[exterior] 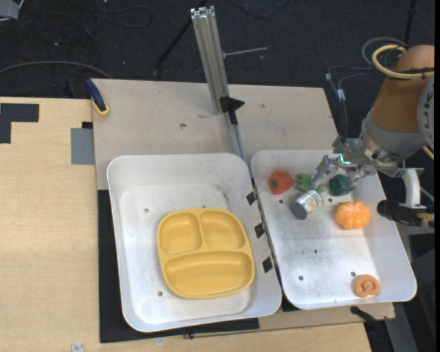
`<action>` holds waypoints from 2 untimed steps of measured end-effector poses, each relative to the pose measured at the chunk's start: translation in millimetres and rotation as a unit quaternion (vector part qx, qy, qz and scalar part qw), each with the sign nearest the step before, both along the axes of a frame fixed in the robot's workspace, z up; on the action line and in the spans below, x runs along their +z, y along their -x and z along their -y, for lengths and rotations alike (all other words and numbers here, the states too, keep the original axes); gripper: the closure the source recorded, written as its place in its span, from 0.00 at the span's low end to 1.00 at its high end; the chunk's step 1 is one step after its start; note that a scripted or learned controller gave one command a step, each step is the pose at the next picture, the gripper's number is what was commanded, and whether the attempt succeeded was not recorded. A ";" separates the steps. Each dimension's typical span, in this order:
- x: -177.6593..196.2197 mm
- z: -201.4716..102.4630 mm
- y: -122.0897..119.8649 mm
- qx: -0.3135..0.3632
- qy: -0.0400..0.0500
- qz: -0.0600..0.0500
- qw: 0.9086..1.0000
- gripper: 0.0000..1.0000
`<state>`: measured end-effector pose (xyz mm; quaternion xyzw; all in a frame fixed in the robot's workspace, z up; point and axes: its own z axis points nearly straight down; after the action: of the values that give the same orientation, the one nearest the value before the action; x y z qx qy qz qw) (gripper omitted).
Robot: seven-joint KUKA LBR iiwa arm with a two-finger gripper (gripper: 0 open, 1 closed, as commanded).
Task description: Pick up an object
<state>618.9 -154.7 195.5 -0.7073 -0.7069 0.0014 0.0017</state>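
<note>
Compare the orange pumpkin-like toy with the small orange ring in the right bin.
The pumpkin toy is bigger, round and solid; the ring is smaller, with a hole in its middle. The pumpkin toy lies near the gripper; the ring lies apart at the bin's near corner. Both are orange.

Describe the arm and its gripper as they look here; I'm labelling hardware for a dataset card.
The arm is bulky and rounded, with an orange band above a grey wrist section. A yellowish cable loops over its top, and dark cables run down beside it. The gripper is a small metallic grey assembly with a tiny cyan-green light on it.
</note>
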 end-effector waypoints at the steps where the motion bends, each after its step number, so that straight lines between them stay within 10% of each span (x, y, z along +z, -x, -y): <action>1: 1.5 0.0 -0.9 0.000 0.000 0.002 1.000 0.00; 2: -62.7 -4.2 2.7 0.000 -0.001 -0.002 1.000 0.00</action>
<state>616.2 -150.5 132.8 -0.7072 -0.7070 0.0025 0.0038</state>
